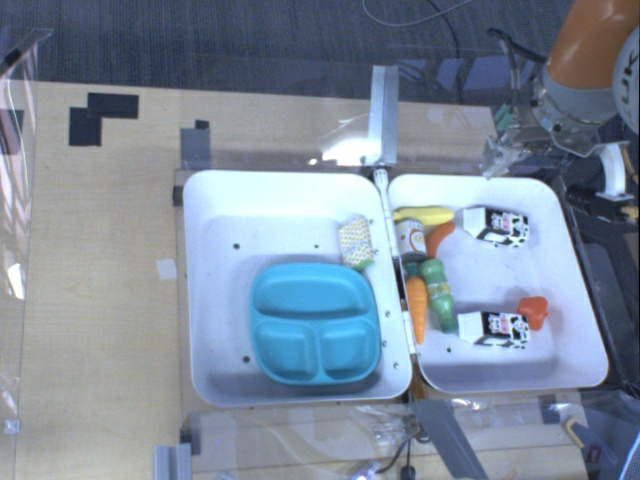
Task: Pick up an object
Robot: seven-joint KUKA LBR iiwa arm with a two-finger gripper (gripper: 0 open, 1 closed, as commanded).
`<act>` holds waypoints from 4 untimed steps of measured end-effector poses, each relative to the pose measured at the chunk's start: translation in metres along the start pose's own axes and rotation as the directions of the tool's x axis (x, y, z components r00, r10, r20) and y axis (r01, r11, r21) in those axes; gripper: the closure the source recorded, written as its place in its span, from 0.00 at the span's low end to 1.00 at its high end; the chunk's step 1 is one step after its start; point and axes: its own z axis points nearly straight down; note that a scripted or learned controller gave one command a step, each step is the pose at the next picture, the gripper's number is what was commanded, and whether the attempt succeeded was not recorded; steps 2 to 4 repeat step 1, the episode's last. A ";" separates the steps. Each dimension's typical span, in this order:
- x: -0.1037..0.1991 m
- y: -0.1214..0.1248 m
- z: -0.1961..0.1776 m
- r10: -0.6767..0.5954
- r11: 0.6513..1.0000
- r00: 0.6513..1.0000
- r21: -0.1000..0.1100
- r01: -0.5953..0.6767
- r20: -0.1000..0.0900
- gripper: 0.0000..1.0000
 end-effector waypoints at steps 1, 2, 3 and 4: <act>0.078 0.003 -0.016 0.078 0.997 0.997 0.003 -0.078 -0.003 1.00; 0.078 0.003 -0.016 0.078 0.997 0.997 0.003 -0.078 -0.003 1.00; 0.078 0.003 -0.016 0.078 0.997 0.997 0.003 -0.078 -0.003 1.00; 0.078 0.003 -0.016 0.078 0.997 0.997 0.003 -0.078 -0.003 1.00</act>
